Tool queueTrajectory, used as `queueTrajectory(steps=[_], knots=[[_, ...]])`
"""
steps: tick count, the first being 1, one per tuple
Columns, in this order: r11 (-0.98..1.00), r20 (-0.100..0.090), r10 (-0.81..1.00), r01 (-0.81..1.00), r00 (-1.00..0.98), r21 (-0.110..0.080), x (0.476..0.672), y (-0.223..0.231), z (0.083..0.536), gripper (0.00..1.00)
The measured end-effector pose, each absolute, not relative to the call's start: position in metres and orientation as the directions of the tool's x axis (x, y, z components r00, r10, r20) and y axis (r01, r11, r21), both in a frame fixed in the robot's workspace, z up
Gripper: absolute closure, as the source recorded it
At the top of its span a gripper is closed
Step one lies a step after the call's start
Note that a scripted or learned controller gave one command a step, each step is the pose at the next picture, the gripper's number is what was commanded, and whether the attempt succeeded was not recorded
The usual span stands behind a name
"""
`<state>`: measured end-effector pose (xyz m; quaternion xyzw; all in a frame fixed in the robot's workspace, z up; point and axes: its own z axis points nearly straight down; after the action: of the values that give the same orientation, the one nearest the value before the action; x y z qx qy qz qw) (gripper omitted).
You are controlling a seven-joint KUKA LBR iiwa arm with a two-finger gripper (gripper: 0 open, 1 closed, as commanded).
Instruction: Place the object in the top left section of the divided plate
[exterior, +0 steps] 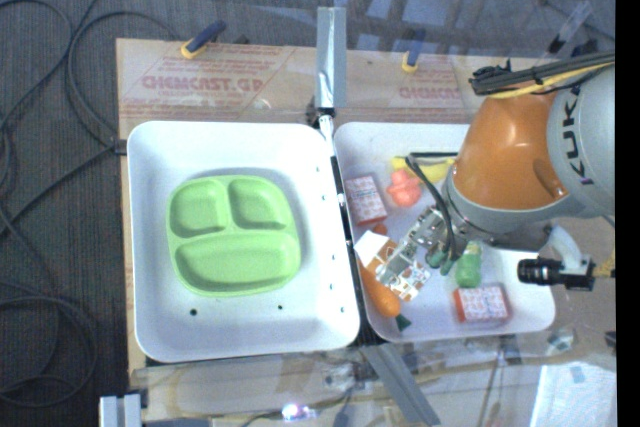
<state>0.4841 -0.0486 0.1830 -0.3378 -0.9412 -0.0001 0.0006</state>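
The gripper (408, 267) is low over toys near the right bin's (520, 325) front left corner, and it should grab one firmly before going to the green plate (236, 233).

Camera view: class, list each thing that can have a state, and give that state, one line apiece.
Green divided plate: flat in the left bin, all sections bare.
Tool: low over the right bin, among the toys.
Carrot: lying by the tool.
Pink toy: resting near the bin's far wall.
Red packet: lying flat.
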Motion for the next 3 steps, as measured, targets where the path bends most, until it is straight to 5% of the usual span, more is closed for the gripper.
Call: queueTrajectory(steps=[1, 2, 3], knots=[[0.867, -0.001, 0.498, 0.498, -0.867, 0.000, 0.485, 0.018, 0.210, 1.00], [0.887, 0.001, 0.461, 0.461, -0.887, -0.001, 0.557, 0.071, 0.200, 1.00], [0.903, 0.000, 0.430, 0.430, -0.903, -0.001, 0.586, 0.134, 0.193, 1.00]])
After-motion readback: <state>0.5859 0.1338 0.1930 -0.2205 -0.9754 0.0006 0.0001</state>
